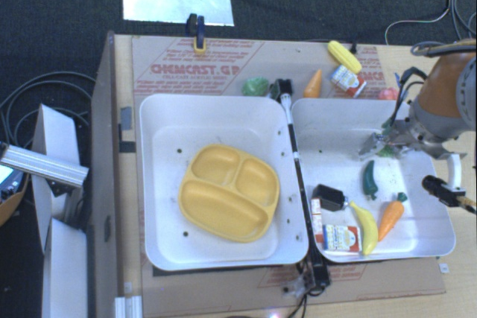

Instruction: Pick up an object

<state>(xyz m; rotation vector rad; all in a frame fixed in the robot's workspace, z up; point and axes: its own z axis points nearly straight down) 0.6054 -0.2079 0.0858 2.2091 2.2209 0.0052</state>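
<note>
Grey and orange, the KUKA arm's gripper (381, 144) hovers low over the right bin (335, 123); whether it is open or closed cannot be told. Just below it toward the front lies a green toy pepper (370, 179), long axis running front to back, nearest candidate for pickup.

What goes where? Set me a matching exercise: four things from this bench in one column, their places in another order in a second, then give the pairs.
Things:
1. yellow plastic divided tray
2. orange toy carrot with a green top
3. yellow toy corn cob
4. dark green toy pepper

Places:
A. on the cardboard behind the bins
B. middle of the left white bin
C. right white bin, near its front right corner
D. right white bin, centre, just below the gripper

Pairs: 1-B, 2-C, 3-A, 4-D
</note>
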